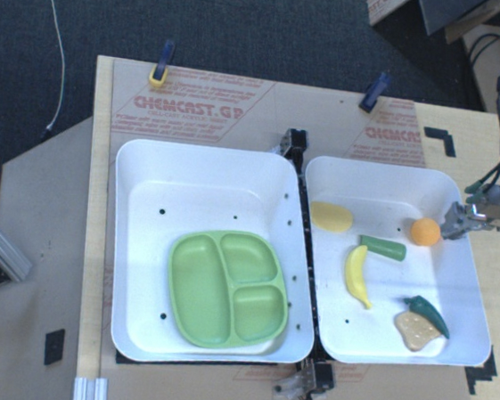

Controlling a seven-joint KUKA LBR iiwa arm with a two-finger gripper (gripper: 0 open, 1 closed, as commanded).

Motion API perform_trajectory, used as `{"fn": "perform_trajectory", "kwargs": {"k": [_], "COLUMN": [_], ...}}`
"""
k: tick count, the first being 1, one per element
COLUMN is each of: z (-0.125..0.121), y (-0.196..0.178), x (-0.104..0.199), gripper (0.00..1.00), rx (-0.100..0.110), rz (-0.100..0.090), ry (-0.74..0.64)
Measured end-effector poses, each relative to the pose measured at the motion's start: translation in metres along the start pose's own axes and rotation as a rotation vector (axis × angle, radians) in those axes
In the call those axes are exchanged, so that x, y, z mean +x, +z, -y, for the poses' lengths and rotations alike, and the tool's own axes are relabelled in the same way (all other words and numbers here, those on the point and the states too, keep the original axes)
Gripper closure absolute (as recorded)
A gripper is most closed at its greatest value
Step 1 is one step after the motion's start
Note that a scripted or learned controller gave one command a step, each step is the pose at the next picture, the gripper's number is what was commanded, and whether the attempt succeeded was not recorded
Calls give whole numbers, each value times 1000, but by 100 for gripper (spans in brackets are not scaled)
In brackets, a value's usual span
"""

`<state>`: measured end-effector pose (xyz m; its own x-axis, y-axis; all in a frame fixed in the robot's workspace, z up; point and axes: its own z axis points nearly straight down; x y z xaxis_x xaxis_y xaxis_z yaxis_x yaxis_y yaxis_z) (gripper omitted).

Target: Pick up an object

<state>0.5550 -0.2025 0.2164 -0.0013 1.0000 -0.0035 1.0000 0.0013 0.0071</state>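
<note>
One small round orange ball [425,232], right bin [464,291].

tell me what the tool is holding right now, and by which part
Nothing that can be seen. The tool sits at the right bin's far right edge, just beside the orange ball, with no object between its tips.

Orange ball [425,232] near right bin's [467,300] far edge
</note>
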Motion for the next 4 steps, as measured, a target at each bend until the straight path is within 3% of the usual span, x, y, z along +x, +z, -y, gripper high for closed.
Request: {"fn": "perform_trajectory", "kwargs": {"k": [1, 2, 3, 4], "z": [3, 13, 29, 29], "y": [-58, -42, -44, -30], "x": [-9, 39, 90, 141], "gripper": [100, 100, 100, 100], "rx": [-2, 11, 10, 10], "rz": [1, -6, -7, -5], "ry": [1, -3, -3, 0]}}
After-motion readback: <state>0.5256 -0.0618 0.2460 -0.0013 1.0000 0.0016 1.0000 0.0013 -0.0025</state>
